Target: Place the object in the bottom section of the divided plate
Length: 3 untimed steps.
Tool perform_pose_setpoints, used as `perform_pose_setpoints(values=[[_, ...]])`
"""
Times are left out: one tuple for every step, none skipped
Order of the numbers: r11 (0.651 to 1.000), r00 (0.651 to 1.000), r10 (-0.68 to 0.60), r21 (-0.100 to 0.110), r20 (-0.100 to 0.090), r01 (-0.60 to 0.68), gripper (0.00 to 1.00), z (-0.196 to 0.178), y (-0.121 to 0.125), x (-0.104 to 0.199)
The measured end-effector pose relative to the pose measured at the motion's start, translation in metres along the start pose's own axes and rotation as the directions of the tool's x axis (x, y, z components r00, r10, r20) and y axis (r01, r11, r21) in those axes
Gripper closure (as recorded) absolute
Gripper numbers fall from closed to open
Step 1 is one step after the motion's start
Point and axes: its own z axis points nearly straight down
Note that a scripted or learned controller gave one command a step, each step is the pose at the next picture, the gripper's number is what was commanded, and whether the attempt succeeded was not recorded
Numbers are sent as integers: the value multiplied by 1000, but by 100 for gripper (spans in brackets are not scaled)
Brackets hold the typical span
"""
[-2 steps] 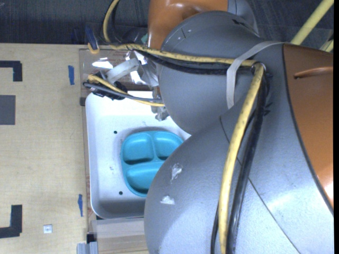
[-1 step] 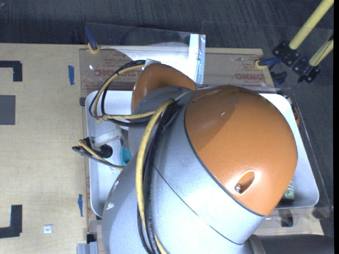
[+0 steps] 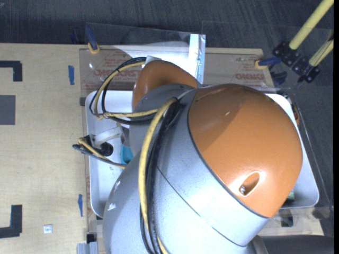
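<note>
The arm [image 3: 212,163] crowds both bins [image 3: 95,194], hiding most edges.

Red print on the clear sheet [image 3: 106,67] is unreadable.

grey-orange arm [image 3: 212,163] over white bins [image 3: 98,194]

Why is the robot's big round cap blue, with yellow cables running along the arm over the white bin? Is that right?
Not quite. The cap is orange, not blue, as the camera view shows. The yellow cables do run along the arm over the white bin.
</note>
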Motion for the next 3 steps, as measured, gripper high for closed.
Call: perform_pose_setpoints(values=[[1000,1000,3,-1,12,-3,100,-36,0,-56],[1000,1000,-24,-3,8,24,100,-98,37,-58],[1000,1000,-27,-4,13,28,0,-95,36,-59]])
